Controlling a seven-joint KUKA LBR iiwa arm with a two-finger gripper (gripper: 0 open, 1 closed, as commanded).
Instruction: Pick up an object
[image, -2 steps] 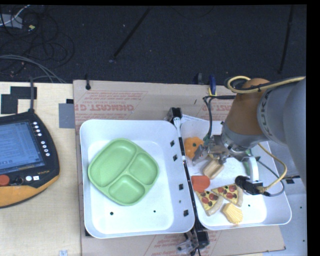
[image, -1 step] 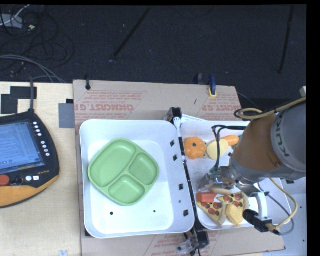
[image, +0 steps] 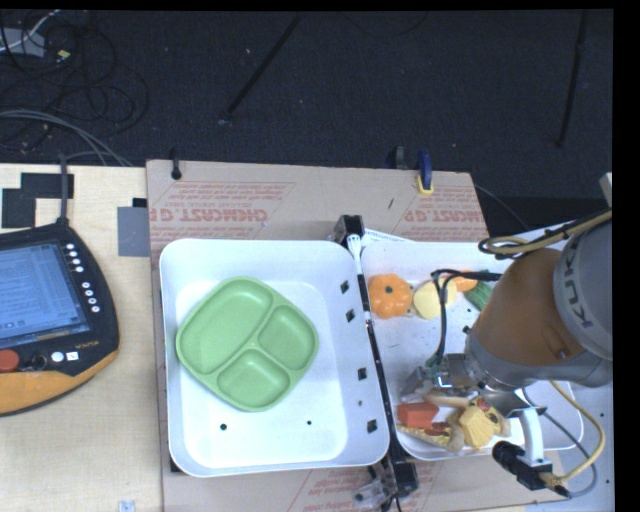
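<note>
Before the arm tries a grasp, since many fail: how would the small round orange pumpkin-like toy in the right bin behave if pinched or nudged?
The small round orange pumpkin-like toy looks rounded and glossy, so it may slip from a pinch. Nudged, it would probably roll toward the pale yellow rounded toy beside it.

We see open floor around the green three-compartment plastic plate (image: 248, 343) in the left white bin (image: 190, 262). In the right white bin (image: 385, 262), the orange pumpkin-shaped toy (image: 389, 296), pale yellow toy (image: 429, 299) and a crowded toy heap (image: 450, 418) leave little passage beneath the grey arm (image: 545, 315).
</note>
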